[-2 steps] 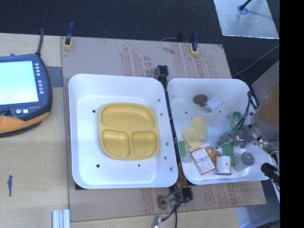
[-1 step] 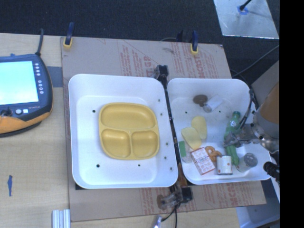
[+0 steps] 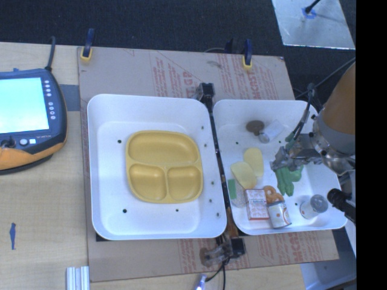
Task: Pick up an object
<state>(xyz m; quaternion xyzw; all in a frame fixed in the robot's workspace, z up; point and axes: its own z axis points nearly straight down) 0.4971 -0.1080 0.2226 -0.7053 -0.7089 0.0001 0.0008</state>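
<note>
**Gripper low over the green toy in the right bin**

The gripper (image 3: 289,159) sits low in the right bin (image 3: 239,110), reached in from the right edge, directly at the upper end of a green toy (image 3: 285,180) that lies just below it with its long axis running roughly up and down the view. Whether the gripper is apart or together I cannot tell; the metal parts blur into one dark mass there, and nothing can be seen clamped in it.

Other candidates lie to the gripper's left and below: two pale yellow blocks (image 3: 249,168), a brown stone-like lump (image 3: 254,126) near the far wall, a red-and-white carton (image 3: 256,204), a small can (image 3: 278,214) and a clear lid-like piece (image 3: 314,206). The left bin (image 3: 100,162) holds a yellow divided plate (image 3: 164,165), well apart from the arm.

The toy's top is hidden beneath the gripper, so contact is uncertain
</note>
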